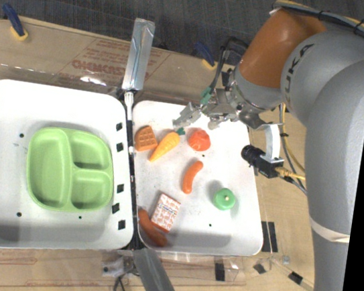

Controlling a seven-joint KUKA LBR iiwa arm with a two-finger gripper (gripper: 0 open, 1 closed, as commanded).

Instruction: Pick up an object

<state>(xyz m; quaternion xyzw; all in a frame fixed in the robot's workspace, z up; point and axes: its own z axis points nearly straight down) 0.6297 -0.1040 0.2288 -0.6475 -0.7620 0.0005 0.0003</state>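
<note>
The tool (203, 115) is seen poised over the far edge of the right bin (240, 235), just beyond the tomato (199, 139) and the carrot (165, 145), with nothing shown between its fingers; whether they are spread or pressed together cannot be told from this slanted view, since the metal parts are blurred into one another. No object is yet lifted, and the step in hand is judged to be the descent onto a chosen piece. The candidates are all laid in the right bin: a slice of toast (145, 138) touching the carrot near the dividing wall, a sausage (191, 176) lying alone near the middle, a green apple (224, 198) toward the right wall, and a small printed box (166, 212) resting against a second sausage (151, 228) at the near corner. The green divided plate (70, 169) is left in the left bin (3, 115), well apart from the tool. The tomato is judged the nearest target, yet its round skin is likely to slip, so the fingers are best centred across its widest part and lowered fully before closing. The carrot would be better taken across its narrow width, clear of the toast, so that only one thing is caught.
</note>
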